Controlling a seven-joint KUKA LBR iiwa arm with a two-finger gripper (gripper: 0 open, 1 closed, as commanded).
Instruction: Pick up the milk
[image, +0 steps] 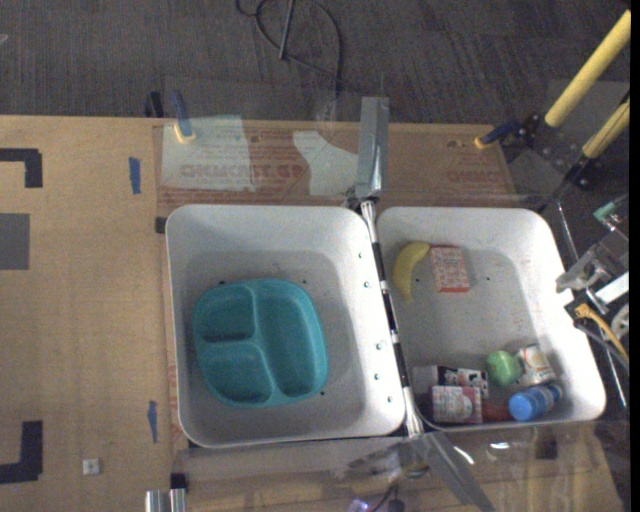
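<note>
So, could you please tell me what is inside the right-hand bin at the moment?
The right bin holds a banana, a red carton, a green ball, a blue bottle and small cartons. Anything beneath that cluster is covered.

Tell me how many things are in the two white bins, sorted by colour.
Teal: 1, the divided plate
Yellow: 1, the banana
Green: 1, the round fruit
Blue: 1, the bottle
Red and white: 4 small cartons and packets, one beside the banana
Total: 8
</note>
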